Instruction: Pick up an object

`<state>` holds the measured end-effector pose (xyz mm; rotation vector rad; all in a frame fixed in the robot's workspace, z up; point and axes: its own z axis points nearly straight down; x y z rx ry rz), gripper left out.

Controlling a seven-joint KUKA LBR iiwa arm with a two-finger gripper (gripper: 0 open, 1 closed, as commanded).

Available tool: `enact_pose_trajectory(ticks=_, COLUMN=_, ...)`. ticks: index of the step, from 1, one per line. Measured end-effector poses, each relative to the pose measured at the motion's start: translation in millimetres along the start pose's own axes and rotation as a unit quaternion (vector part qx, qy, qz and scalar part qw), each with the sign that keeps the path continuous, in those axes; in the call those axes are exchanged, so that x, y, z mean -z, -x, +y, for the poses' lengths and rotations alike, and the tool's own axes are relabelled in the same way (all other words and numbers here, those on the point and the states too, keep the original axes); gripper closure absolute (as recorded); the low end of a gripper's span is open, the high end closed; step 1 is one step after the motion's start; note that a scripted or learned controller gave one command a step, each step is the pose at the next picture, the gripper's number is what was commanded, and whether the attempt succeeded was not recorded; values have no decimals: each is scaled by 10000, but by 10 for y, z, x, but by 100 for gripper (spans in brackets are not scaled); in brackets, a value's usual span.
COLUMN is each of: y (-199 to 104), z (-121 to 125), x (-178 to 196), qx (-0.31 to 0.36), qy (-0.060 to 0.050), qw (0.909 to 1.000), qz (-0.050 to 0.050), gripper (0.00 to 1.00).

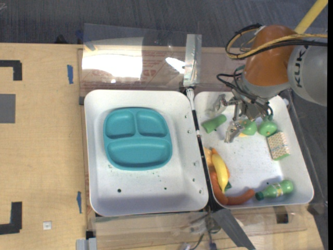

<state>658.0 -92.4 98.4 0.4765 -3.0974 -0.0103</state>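
My gripper (234, 131) hangs low over the upper part of the right bin (302, 177), under the orange wrist band. Green toy pieces lie around it: one (213, 123) to its left, one (249, 128) right beside it and one (268, 126) further right. I cannot make out whether any of them touches the gripper. A speckled tan block (278, 144) lies to the right. A yellow banana (220, 171), a red-orange pepper (234, 196) and a green bottle (276, 190) lie along the bin's near side.
The left bin (99, 186) holds a teal divided plate (138, 138). A raised divider (197, 134) separates the two bins. A clear plastic sheet (135, 61) stands behind the left bin. Cables (244, 38) loop over the arm's wrist.
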Motion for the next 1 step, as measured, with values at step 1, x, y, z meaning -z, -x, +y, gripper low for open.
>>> enact_pose_trajectory(ticks=1, y=-57, z=-517, x=1455, qx=-1584, qy=-56, qw=9873, qz=-116, gripper=0)
